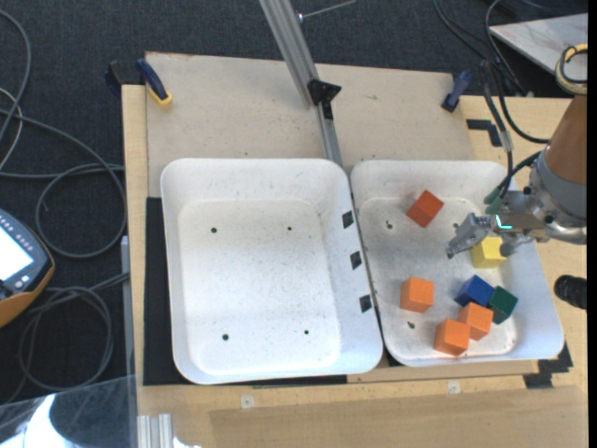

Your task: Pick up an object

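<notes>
Where the gripper (pixel 474 238) hovers — yellow block (pixel 489 251) just beside.

the wooden bench (pixel 233 110) bears 2 white bins (pixel 256 180) side by side.

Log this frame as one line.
arm: over right bin | gripper: beside yellow cube | grasp: unconfirmed | left bin: no cubes

Robotics lab. Plywood bench (pixel 233 110) with blue clamps (pixel 154 80), two white bins (pixel 187 180), aluminium camera pole (pixel 294 40), loose black cables (pixel 56 157) on dark carpet, teach pendant (pixel 14 264) at left edge.
</notes>
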You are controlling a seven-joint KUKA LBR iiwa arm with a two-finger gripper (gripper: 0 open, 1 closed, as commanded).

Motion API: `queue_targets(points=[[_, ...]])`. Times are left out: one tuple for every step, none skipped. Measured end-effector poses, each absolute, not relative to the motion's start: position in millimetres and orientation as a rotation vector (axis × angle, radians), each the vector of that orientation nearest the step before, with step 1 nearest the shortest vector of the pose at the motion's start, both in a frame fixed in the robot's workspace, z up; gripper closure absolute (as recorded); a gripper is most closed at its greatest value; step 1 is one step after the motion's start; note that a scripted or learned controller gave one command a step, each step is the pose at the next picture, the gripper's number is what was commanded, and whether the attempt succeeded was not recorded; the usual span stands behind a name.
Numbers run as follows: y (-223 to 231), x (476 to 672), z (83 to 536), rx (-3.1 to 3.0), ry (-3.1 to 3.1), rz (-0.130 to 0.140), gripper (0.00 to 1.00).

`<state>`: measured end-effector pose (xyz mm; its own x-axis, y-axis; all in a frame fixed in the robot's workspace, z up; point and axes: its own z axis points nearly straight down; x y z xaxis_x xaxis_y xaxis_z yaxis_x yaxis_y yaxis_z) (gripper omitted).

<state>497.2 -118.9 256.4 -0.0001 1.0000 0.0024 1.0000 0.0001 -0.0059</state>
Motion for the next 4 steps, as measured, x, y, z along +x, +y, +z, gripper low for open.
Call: queue_targets(points=[[-119.0, 498.2, 258.6, -2.22, -2.222, -0.001, 0.0], [-123.9, 496.1, 214.8, -2.218, -2.216, 0.005, 0.0], [-123.3, 494.5, 172.3, -2.218, -2.216, 0.005, 0.0], [-119.4, 489.5, 115.9, -2.22, -2.219, -0.007, 0.0]])
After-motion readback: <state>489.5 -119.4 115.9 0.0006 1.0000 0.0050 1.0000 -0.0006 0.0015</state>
